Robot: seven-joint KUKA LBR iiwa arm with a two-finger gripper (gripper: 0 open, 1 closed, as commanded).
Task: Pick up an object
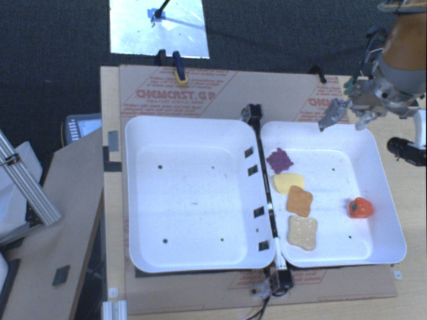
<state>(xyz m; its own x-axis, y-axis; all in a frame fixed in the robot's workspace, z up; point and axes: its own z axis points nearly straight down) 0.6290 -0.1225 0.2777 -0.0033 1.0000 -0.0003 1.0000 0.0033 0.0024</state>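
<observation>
Five toy foods (299,201) lie in the right bin (383,179).

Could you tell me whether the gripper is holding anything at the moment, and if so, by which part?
Nothing is held. The gripper hangs open over the far rim of the right bin, with nothing between its fingers; the toy foods lie on the bin's floor.

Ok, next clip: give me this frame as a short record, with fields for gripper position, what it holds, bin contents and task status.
gripper position: gripper above the far rim of the right bin
holding: nothing seen between its fingers
right bin contents: purple piece, yellow piece, brown waffle-like piece, pale toast-like piece, red-orange piece
left bin: bare white floor
task status: no object picked up yet
</observation>
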